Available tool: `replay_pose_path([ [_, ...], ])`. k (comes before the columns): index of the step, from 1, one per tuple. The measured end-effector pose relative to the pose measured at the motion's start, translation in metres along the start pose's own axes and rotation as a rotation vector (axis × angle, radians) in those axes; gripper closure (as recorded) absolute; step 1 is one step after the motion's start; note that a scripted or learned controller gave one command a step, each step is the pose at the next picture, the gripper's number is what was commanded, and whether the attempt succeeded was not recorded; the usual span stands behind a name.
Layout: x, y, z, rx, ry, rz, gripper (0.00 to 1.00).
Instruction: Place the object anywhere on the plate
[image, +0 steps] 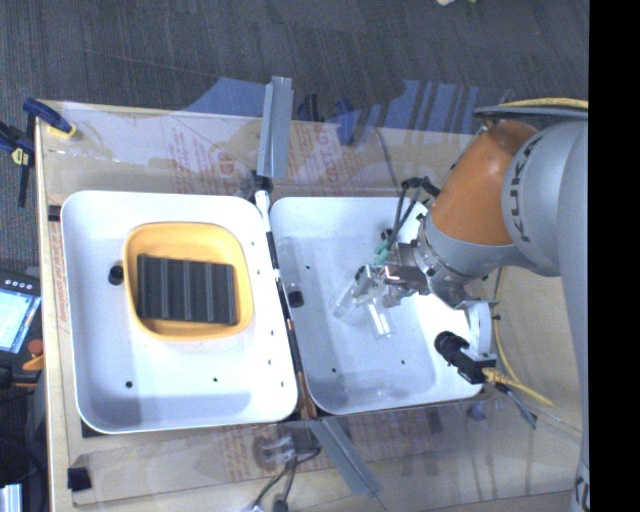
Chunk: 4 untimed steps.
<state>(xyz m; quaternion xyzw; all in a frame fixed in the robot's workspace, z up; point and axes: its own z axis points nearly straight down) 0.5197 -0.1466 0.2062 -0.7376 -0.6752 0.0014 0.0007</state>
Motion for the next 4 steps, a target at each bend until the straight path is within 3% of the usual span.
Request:
replay_pose_path([
  [1, 0.035, 0.034, 0.003, 0.002, 0.001, 0.031, 1.00],
  [2, 0.077, 0.084, 0.015, -0.001, 0.001, -0.249, 1.00],
  [3, 0.134, 0.073, -0.002, 0.001, 0.001, -0.406, 1.00],
  [4, 0.134, 0.073, -0.002, 0.001, 0.001, -0.406, 0.00],
])
